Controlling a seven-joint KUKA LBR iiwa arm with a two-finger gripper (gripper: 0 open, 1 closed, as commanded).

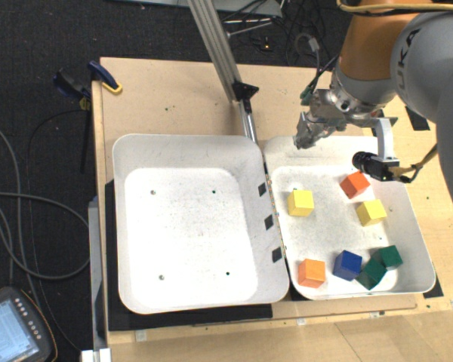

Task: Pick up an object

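I am reading part of the maker's lettering on the grey arm's point(430, 51) casing at the upper right, a "UK" in dark letters running down the shell; the rest is cut off from me. No other writing is legible; the screen of the pendant point(11, 330) at the lower left is glowing but too small to read.

The arm is reaching in from the right, its orange band point(377, 32) bulging above the wrist, and the wrist is angling down and to the left. The claw point(308, 138) is hanging over the far-left corner of the right bin point(415, 225), near the rim. It is blurred and dark, so I cannot tell whether it is parted or closed, and I am seeing nothing between its tips.

The blocks are all lying in the right bin, apart from the claw. A yellow cube point(301, 202) is sitting closest to it, its faces turned slightly off the bin's edges. An orange cube point(354, 185) and a second yellow cube point(371, 212) are lying further right, both rotated at a slant. Along the near edge an orange block point(312, 272), a blue cube point(348, 265) and two green blocks point(381, 266) are clustering, the green ones touching. None has a clear long axis.

The left bin point(185, 217) is sitting beside it on the wooden surface point(166, 96).
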